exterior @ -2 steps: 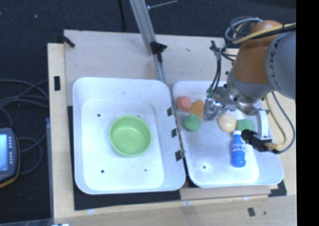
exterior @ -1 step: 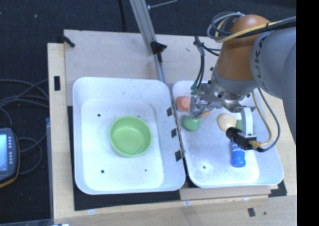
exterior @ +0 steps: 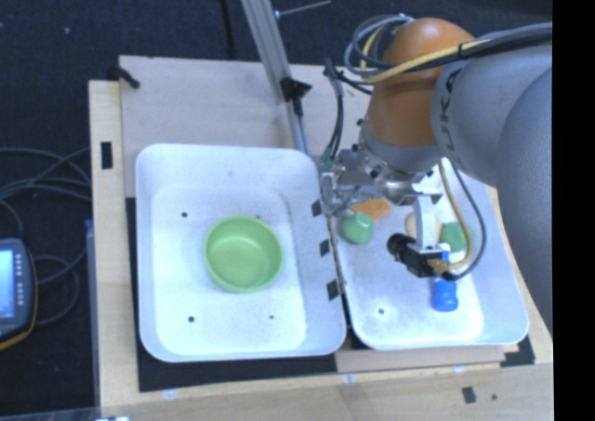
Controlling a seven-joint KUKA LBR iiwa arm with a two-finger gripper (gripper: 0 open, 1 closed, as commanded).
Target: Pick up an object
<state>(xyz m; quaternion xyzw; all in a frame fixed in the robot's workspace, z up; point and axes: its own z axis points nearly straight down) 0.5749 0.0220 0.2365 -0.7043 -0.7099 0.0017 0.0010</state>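
two white bins sit side by side on our bench; in the right bin (exterior: 493,317) a small green ball (exterior: 356,228) lies near the dividing wall. we judge it the target, with our gripper (exterior: 346,189) poised just above it, fingers' state untellable. next comes descent. nearby: blue object (exterior: 445,296), green bowl (exterior: 244,253) in the left bin (exterior: 167,317).

The grey arm (exterior: 502,103) reaches in from the right side of the bench, its bulk covering the far right corner of the right-hand bin. The orange band (exterior: 409,85) sits above the wrist, which points steeply down near that bin's left edge. The gripper (exterior: 358,191) hangs low there, close beside the divide between the bins.
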